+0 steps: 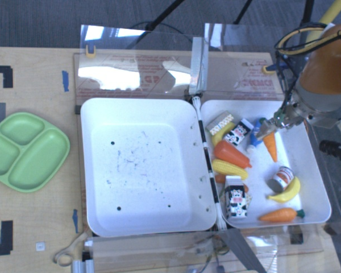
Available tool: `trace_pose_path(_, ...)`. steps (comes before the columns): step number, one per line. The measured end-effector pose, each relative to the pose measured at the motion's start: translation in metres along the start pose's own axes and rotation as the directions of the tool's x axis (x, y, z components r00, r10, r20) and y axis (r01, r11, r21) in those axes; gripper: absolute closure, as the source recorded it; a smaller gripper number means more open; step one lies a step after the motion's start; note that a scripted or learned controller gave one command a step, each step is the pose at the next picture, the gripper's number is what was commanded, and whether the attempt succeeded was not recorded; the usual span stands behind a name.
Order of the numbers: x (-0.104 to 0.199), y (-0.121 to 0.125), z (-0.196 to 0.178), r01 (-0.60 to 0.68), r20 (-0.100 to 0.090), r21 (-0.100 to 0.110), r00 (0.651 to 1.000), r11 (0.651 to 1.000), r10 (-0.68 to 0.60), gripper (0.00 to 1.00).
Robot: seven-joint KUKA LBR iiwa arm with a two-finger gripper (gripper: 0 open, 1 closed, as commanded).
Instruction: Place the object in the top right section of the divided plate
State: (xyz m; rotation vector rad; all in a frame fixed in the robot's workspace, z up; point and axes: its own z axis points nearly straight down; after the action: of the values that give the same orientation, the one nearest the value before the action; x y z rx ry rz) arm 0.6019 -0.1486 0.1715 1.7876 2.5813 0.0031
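The green divided plate [26, 151] lies on the bench at the far left, outside both bins, with two small sections on its left and one long section on its right. My gripper [265, 131] is low over the back of the right bin [315, 169]. Its tip is right by a small blue-and-white bottle [254, 137] and an orange carrot [271, 145]. I cannot make out anything held in it.
The right bin also holds a yellow-and-white box [220, 121], two cow-patterned cartons [237, 132] [236, 198], a large orange vegetable [232, 154], a corn cob [229, 167], a can [281, 177], a banana [287, 192] and a second carrot [281, 215]. The left bin [142, 164] lies between it and the plate.
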Motion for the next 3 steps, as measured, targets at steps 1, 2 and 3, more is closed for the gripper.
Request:
trace_pose_path(1, 0.038, 0.062, -0.047, 0.29, 0.003, -0.002, 0.957, 0.957, -0.29, 1.0)
trace_pose_path(2, 0.131, 0.042, -0.013, 0.139, -0.001, 0.002, 0.99, 0.99, -0.139, 1.0)
trace_pose_path(3, 0.175, 0.018, -0.034, -0.252, -0.001, 0.006, 0.968, 0.968, 0.252, 1.0)
